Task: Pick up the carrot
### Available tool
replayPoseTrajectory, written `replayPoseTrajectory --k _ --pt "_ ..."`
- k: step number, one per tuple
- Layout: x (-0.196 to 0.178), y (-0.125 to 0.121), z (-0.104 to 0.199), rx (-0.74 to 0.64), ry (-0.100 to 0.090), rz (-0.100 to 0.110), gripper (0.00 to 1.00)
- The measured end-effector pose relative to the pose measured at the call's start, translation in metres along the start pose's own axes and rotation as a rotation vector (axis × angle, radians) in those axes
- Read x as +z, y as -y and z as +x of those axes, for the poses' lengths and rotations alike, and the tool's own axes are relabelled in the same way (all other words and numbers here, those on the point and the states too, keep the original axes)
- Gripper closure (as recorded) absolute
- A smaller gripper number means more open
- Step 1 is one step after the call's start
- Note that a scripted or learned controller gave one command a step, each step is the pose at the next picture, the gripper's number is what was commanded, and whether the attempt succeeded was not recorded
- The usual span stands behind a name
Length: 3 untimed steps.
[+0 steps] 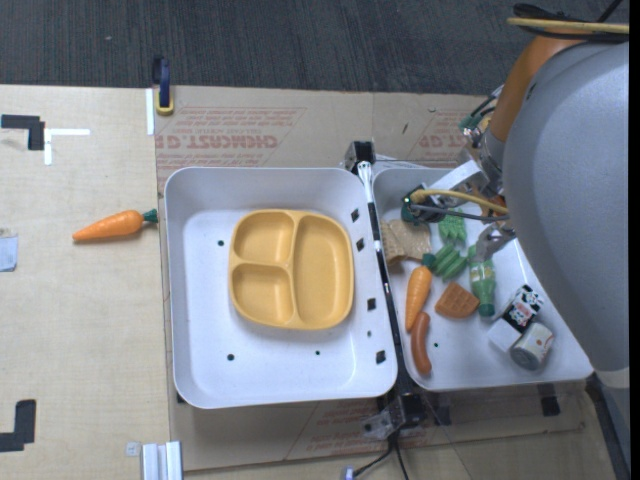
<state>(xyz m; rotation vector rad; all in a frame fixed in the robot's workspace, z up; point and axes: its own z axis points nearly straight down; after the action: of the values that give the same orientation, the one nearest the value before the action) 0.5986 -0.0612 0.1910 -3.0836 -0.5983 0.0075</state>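
Observation:
A small orange carrot (417, 294) with a green top lies in the right bin (560, 360), near its left wall and pointing toward the front. A second carrot (111, 226) lies on the bench, just left of the left bin (280, 383). My gripper (492, 238) hangs over the right bin's middle, to the right of and slightly behind the bin's carrot, above the green pieces. The big grey arm (570, 178) hides the right bin's back right part.
A yellow divided plate (293, 268) sits in the left bin. Around the right bin's carrot lie a red sausage (421, 344), an orange wedge (457, 301), green vegetables (452, 246), a tan piece (403, 240), a small can (531, 347) and a black-and-white box (520, 310).

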Motion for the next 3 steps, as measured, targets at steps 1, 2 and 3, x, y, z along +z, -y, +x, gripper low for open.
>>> replayPoseTrajectory --k 1,2,3 --pt "0.001 0.046 -0.055 0.117 0.003 0.003 0.00" --pt "0.001 0.072 -0.077 0.171 0.002 0.003 0.00" --pt "0.001 0.072 -0.077 0.172 0.002 0.002 0.00"
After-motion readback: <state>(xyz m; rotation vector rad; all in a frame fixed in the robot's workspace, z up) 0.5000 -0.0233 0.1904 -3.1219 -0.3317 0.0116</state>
